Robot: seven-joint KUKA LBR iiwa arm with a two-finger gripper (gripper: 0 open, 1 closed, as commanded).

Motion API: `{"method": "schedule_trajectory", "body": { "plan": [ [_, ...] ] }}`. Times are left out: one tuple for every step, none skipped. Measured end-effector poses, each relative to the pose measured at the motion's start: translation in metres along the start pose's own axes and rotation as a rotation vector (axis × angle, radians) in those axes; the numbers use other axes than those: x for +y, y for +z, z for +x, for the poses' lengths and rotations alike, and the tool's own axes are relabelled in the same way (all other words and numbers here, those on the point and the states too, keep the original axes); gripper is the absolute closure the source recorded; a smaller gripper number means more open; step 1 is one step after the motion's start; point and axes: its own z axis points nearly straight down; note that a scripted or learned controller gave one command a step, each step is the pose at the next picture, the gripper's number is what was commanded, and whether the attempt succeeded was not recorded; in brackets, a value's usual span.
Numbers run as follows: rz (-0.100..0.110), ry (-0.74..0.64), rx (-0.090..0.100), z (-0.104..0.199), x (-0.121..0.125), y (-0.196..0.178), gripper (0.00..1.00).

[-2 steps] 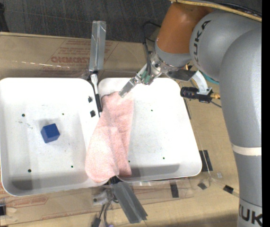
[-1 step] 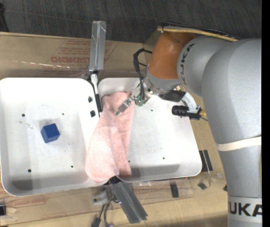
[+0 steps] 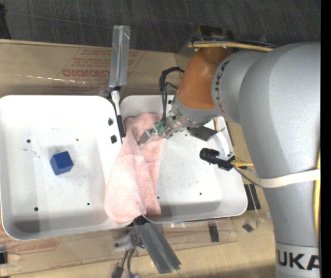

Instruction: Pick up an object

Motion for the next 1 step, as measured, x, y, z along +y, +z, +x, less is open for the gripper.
{"method": "schedule_trajectory", "body": {
  "plan": [
    [0.001, -0.003, 0.0, -0.0007, 0.0, -0.0102, 1.0]
  ]
}}
